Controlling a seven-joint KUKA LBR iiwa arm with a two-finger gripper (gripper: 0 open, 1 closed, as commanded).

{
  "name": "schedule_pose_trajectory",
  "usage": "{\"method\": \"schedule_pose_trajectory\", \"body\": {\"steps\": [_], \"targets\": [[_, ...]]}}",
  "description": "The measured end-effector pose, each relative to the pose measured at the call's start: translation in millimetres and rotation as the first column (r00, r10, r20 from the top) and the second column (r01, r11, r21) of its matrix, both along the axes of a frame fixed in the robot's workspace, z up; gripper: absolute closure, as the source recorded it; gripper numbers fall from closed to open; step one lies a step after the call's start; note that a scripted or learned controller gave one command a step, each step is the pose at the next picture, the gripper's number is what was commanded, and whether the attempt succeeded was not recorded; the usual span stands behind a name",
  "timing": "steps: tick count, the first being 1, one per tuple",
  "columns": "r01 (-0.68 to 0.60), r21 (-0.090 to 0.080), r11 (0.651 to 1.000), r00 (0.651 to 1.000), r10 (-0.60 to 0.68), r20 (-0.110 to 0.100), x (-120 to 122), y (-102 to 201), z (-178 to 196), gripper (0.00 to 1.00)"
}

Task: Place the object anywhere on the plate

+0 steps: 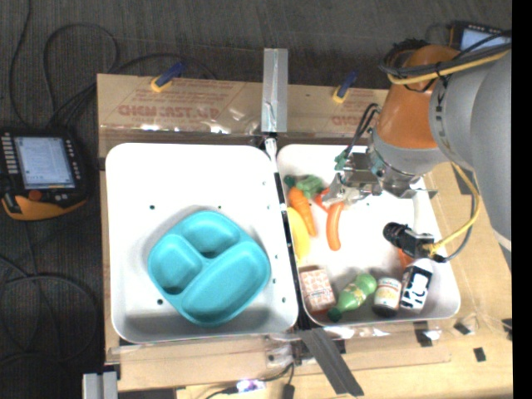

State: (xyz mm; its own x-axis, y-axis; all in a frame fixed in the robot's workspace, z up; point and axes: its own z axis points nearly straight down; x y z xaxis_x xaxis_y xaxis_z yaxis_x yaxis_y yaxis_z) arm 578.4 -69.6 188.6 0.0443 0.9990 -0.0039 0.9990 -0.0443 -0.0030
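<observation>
Two shallow white bins: the left bin holds a turquoise three-compartment plastic plate; the right bin holds toy foods, including an orange chili-shaped piece below the gripper, whose opening I cannot tell.

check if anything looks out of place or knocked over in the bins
Nothing looks spilled or broken. The blue plate sits skewed in the left bin, and the toy food in the right bin lies jumbled, with a carrot leaning by the divider.
</observation>
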Motion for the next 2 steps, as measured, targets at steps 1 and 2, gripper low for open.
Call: {"method": "schedule_pose_trajectory", "body": {"steps": [1, 2], "targets": [[0.023, 0.002, 1.0, 1.0, -0.023, -0.002, -38.0, 77.7, -6.1, 1.0], [-0.136, 0.003, 0.991, 0.991, 0.136, -0.003, -72.3, 137.3, -6.3, 1.0]]}}
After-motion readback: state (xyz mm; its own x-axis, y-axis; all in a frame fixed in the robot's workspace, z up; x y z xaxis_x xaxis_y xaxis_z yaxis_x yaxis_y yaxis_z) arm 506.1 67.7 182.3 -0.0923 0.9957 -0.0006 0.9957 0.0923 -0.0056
